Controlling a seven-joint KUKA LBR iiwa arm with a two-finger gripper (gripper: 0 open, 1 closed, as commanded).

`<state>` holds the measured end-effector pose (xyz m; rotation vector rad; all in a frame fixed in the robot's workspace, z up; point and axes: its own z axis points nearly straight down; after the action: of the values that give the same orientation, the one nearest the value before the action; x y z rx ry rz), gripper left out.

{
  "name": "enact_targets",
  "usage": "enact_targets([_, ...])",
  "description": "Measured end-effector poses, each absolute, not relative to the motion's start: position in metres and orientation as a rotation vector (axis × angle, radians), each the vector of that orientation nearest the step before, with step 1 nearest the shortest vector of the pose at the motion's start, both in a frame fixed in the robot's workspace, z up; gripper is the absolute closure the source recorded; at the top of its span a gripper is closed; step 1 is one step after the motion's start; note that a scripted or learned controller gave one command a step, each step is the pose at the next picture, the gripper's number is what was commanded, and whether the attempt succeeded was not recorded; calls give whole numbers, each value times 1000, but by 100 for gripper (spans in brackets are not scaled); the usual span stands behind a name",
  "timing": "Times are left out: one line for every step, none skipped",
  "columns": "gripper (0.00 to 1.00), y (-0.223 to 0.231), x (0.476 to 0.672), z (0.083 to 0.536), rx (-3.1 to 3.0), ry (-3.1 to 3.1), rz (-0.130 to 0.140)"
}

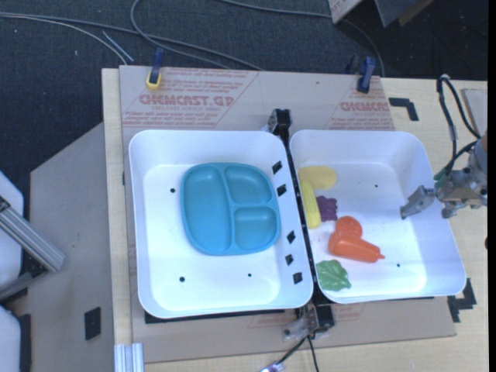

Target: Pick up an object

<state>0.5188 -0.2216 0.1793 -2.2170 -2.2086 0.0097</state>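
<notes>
The right bin [403, 149] holds several toy foods along its left side: a yellow piece [319, 177], a yellow banana-like stick [311, 205], purple grapes [328, 207], an orange carrot-like piece [353, 241] and a green leafy piece [333, 274]. My gripper [432, 206] hangs over the bin's right side, well to the right of the orange piece. It is open, fingers spread, with nothing between them.
The left bin [151, 208] contains a blue divided plate [231, 208]. A black divider with clips [288, 208] runs between the bins. Cables [453, 122] hang near the arm at the right edge. Clamps [155, 76] hold the board at the back.
</notes>
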Motion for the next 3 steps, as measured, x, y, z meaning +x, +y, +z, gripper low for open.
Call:
enact_targets([0, -221, 522, 186, -2221, -2221, 0])
enact_targets([0, -223, 513, 138, -2218, -2216, 3])
enact_targets([0, -218, 514, 86, -2209, -2218, -7])
